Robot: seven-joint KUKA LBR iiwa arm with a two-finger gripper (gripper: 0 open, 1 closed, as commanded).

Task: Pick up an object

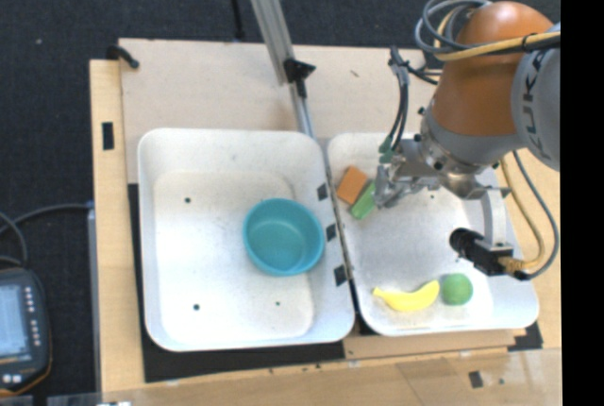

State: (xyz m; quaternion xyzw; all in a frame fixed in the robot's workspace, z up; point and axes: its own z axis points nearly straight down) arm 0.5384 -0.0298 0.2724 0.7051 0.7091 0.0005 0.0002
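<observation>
The arm [491, 83] reaches in from the right over the right bin [510, 314], its orange band and grey wrist hanging above that bin's upper half. The end effector [385, 194] is low at the bin's left side, close to the divide between the two bins, with its dark fingers pointing down and to the left. Just beside the fingertips lie an orange block [352, 184] and a small green piece [363, 207], the green one directly below the orange one and both against the bin's left wall. Whether the fingers are closed on either of them, or how far apart they stand, cannot be told from this angle — the wrist covers the gap. At the front of the same bin a yellow banana [408, 298] lies on its side, and a green ball [456, 289] sits just to its right, touching or nearly touching it. The left bin [170, 159] holds a blue bowl [283, 237] standing upright, right of its centre. Both bins rest side by side on the table [203, 83] — a slanted metal rail [269, 12] rises behind them.
</observation>
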